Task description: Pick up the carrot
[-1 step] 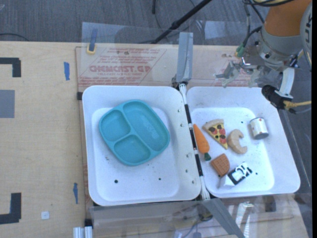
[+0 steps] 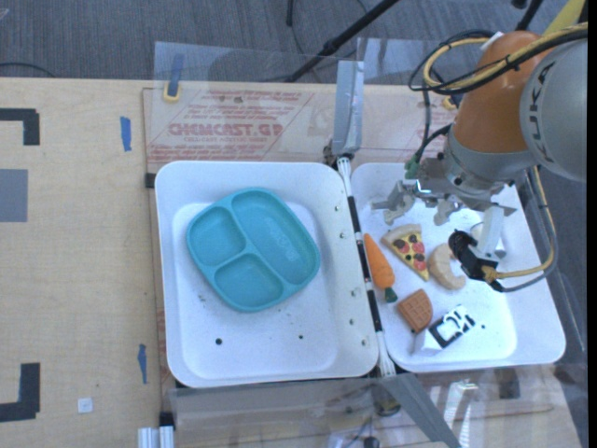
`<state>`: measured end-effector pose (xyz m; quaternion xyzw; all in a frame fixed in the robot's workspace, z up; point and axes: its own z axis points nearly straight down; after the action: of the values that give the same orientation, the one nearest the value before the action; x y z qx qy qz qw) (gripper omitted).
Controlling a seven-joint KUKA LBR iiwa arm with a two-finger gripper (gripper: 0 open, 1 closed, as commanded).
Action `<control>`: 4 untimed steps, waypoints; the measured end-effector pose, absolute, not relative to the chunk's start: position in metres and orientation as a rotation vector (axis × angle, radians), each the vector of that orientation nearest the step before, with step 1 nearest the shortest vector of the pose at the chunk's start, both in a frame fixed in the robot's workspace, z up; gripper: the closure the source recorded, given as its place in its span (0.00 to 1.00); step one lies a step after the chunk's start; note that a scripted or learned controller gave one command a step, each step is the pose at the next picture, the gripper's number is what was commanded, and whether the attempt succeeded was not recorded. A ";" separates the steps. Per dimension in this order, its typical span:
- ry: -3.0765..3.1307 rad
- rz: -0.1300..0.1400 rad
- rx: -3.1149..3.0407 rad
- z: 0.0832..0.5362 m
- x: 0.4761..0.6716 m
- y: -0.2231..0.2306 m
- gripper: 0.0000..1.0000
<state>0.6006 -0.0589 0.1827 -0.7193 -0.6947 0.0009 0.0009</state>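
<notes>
Wooden desk (image 2: 75,278) carries two white bins. Carrot (image 2: 378,261) lies at left edge of right bin (image 2: 532,329), beside pizza slice (image 2: 409,248) and waffle (image 2: 416,310). Gripper (image 2: 438,203) hovers above pizza; fingers' state: cannot tell. Teal plate (image 2: 252,248) in left bin (image 2: 252,362).

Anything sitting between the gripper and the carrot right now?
In the camera view, bare white floor of the right bin separates the gripper from the carrot; the pizza slice lies just right of that path.
</notes>
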 end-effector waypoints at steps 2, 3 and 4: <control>-2.556 -0.013 -1.846 0.089 0.485 -0.105 0.00; -2.556 -0.012 -1.859 0.098 0.486 -0.109 1.00; -2.444 0.002 -1.972 0.183 0.480 -0.049 1.00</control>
<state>0.4801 -0.0493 0.1827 -0.6279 -0.7783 0.0007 0.0006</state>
